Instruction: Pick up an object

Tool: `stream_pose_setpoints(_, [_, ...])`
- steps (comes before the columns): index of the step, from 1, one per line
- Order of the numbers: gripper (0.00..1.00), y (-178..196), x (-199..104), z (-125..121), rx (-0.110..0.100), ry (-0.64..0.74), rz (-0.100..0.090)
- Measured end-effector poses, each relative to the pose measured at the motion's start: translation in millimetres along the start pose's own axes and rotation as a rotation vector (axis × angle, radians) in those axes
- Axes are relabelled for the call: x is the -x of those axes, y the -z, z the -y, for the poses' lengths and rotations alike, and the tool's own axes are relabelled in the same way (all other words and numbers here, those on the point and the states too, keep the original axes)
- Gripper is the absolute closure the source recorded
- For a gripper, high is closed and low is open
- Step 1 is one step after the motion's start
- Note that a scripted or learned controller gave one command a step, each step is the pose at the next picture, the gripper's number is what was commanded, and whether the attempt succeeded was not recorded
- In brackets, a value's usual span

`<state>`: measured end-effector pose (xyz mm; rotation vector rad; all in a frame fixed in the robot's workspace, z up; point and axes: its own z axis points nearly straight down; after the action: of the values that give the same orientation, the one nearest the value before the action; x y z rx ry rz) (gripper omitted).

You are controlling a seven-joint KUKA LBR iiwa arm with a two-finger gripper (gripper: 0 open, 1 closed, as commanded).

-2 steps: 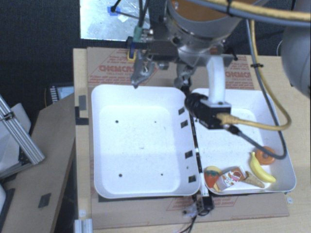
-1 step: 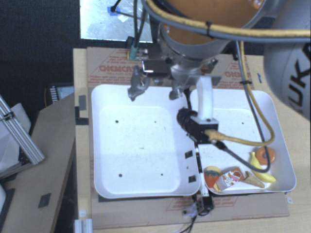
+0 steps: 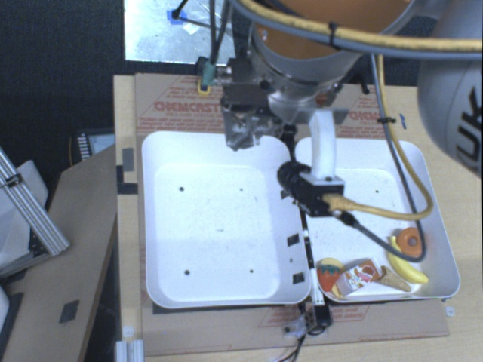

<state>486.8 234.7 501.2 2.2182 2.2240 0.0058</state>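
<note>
Jaws over left bin [image 3: 211,225], banana [image 3: 408,267] — yellow, curved

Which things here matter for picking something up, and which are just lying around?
For the job: gripper, banana, orange round item, red round item, red-and-white packet, right bin.
Lying about: left bin, cardboard sheet, metal rail.
</note>
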Motion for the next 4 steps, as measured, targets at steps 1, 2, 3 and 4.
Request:
stream_pose_setpoints(1, [1.0, -2, 59, -59, 0.001, -0.009, 0.004])
stream_pose_setpoints(2, [1.0, 0, 96, 3, -0.003, -0.004, 0.002])
stream_pose_setpoints(3, [1.0, 11, 94, 0, 0.002, 0.001, 0.0])
stream_pose_setpoints(4, [1.0, -16, 37, 1, -0.004, 0.006, 0.001])
